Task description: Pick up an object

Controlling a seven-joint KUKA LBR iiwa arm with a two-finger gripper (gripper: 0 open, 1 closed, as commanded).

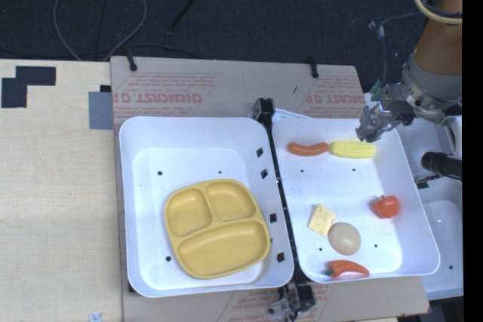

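- Yellow corn cob lies at the far end of the right bin, sausage just beside it.
- Claw hovers just above the corn's right end, nothing between its fingers; spread or pressed together, I cannot tell.
- Approach step, by my read.
- Next: drop straight down, straddle the cob, close.

Bins glossy white plastic; yellow tray smooth matt plastic; cardboard underneath; tabletop pale wood.
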